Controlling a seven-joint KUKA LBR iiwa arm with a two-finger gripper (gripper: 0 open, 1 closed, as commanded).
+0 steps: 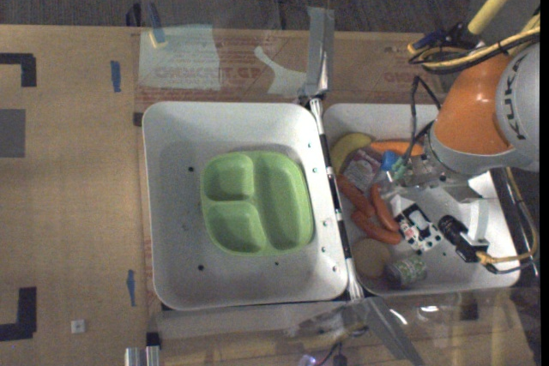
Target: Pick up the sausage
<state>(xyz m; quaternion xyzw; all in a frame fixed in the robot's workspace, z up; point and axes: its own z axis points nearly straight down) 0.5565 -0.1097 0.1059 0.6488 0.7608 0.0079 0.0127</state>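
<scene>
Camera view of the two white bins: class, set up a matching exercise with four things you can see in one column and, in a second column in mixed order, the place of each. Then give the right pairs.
Things:
1. green divided tray
2. sausage
3. gripper
4. blue tape strip

Places:
A. on the brown bench, left of the bins
B. in the left bin
C. over the right bin, by the sausage
D. in the right bin, near its left wall

Pairs: 1-B, 2-D, 3-C, 4-A
</scene>
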